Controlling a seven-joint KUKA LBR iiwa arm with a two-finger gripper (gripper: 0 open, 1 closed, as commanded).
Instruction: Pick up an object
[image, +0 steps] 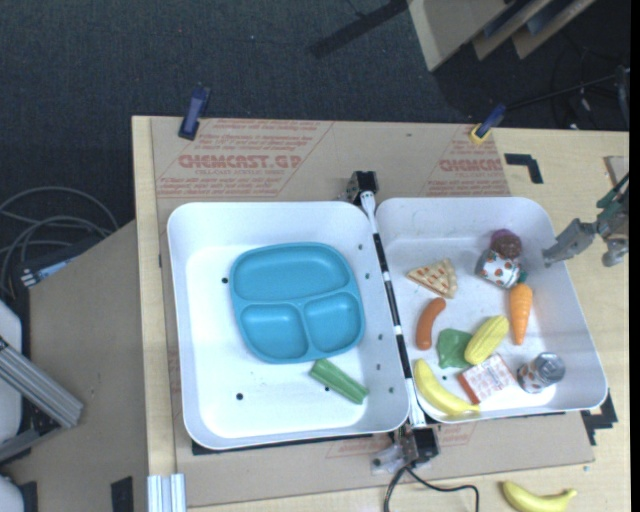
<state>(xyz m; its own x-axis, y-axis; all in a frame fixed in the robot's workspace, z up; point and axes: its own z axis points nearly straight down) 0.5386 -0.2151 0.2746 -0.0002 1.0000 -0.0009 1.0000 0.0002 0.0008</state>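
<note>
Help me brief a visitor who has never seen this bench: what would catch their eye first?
Probably the blue divided plate in the middle of the left bin, with a green pickle lying just off its lower right corner. Next comes the colourful heap of toy food in the right bin: a carrot, a corn cob and a banana. The tool sits at the right bin's right rim.

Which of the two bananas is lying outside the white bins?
The banana on the bench, at the bottom right of the view, lies outside on bare wood. The other banana sits inside the right bin, along its front edge beside a red-and-white packet.
</note>
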